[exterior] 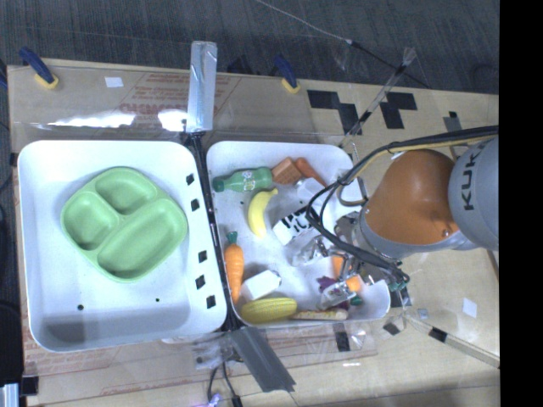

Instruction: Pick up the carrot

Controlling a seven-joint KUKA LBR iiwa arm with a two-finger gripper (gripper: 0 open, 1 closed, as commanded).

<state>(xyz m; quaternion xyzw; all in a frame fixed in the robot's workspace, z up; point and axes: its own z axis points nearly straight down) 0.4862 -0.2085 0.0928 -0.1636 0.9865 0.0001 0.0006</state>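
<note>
While the carrot (233, 264) lies lengthwise by the right bin's (254, 153) left wall, green top up-frame, I see a banana (258, 211) and bottle (243, 180) alongside; the gripper (344, 274) state I cannot tell.

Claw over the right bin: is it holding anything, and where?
Cannot tell. The claw is hidden among clutter; the carrot lies apart by the bin's left wall.

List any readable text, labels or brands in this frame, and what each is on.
"KU", the rest cut off: on the grey arm.
Red print on the cardboard behind the bins: too blurred to read.
Black marks on the white packet in the right bin: unreadable.
Label on the green bottle: too small to read.
</note>
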